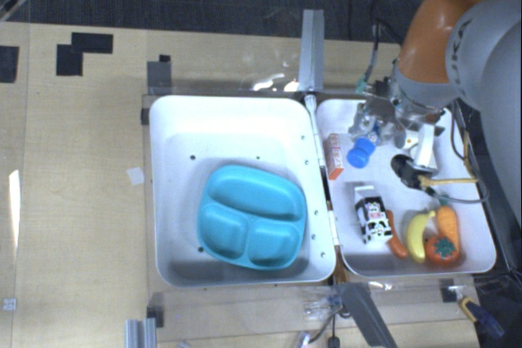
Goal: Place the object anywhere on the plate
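The blue object (359,154) lies in the right bin (481,257), just below the gripper (377,129), whose grip state cannot be determined. The blue plate (249,216) sits in the left bin (171,175) with nothing on it. Judgement: placement is not yet done; pickup and transfer remain.

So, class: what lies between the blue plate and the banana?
In the camera view, the bins' rims where the two bins meet, then a small black-and-white toy and an orange piece, lie between the plate and the banana.
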Controlling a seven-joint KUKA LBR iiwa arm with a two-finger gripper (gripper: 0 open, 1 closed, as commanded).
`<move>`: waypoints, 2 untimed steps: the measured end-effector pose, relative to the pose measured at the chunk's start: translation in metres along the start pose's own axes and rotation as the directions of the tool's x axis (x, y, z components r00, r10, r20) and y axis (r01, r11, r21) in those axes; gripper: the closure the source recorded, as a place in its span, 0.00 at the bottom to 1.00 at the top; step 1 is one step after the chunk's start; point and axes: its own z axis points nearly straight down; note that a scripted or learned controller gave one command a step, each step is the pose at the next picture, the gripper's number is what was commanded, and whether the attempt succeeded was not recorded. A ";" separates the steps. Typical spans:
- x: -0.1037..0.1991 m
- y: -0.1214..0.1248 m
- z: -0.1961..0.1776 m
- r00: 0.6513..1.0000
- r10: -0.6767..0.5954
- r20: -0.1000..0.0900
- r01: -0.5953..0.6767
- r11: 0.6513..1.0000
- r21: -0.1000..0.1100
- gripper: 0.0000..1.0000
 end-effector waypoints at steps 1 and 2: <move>0.054 -0.081 0.001 0.977 -0.215 -0.002 0.215 0.977 0.002 1.00; 0.149 -0.118 0.006 0.930 -0.367 -0.003 0.367 0.930 0.001 1.00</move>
